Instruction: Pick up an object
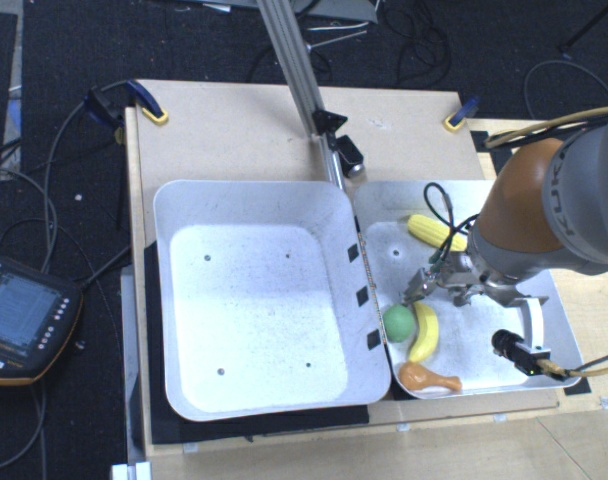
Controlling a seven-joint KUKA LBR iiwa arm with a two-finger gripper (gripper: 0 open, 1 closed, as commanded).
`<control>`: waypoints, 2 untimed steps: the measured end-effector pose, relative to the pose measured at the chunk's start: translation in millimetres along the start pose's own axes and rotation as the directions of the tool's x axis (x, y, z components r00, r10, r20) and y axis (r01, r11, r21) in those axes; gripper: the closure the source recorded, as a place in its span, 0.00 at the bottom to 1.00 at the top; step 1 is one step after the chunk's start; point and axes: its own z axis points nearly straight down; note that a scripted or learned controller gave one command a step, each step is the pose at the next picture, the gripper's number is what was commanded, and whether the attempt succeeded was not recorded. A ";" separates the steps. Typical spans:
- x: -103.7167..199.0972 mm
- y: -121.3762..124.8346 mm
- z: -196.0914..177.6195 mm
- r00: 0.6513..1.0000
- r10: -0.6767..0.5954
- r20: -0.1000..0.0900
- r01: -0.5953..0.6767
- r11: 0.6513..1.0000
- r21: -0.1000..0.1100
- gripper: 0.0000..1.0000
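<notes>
The gripper is seen low in the right bin — whether it is open cannot be told. Just below it lie the banana and green ball; corn sits above.

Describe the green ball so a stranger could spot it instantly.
Look in the right bin, at its left wall below the gripper. The green ball sits there, touching the banana on its right. It is the only round, green thing; the neighbours are yellow or orange.
</notes>
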 end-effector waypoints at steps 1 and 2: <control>-0.1 0.7 -11.4 1.000 0.000 0.000 0.000 1.000 -0.003 1.00; -8.2 -3.8 -67.2 1.000 0.000 0.001 0.000 1.000 -0.006 1.00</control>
